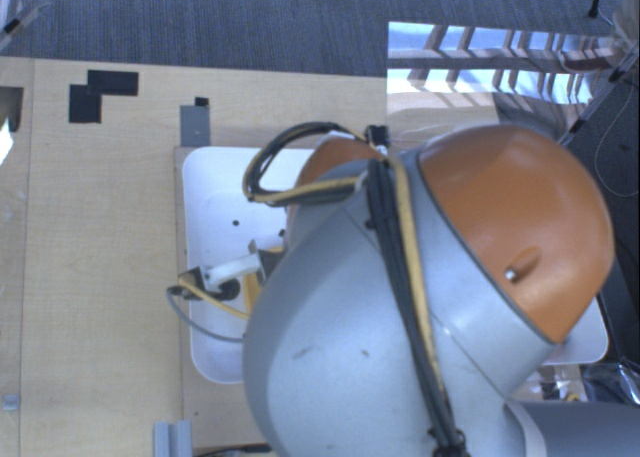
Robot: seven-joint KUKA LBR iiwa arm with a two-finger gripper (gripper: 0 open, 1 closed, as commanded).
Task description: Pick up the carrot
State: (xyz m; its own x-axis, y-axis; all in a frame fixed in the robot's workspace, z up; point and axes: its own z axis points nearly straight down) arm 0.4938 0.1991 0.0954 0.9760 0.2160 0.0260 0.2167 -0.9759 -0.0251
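Right up against the lens we have the arm (330, 365), and its rounded grey housing swells across the lower middle of the view. Beside it on the right sits the orange band (510, 215), a big glossy dome. We see the arm come in from the lower right and lean up and left, bending over the left bin (215, 195). A dark cable bundle (400, 275) runs down the housing, and a black loop (290, 140) arcs out above the bin's far rim. The arm's own bulk covers its working end, so released or clenched, we cannot tell. Where the carrot lies we cannot tell either, as most of the bin's floor is hidden. A corner of the right bin (592, 337) peeks out by the dome, and pale desk (90, 275) stretches away to the left.
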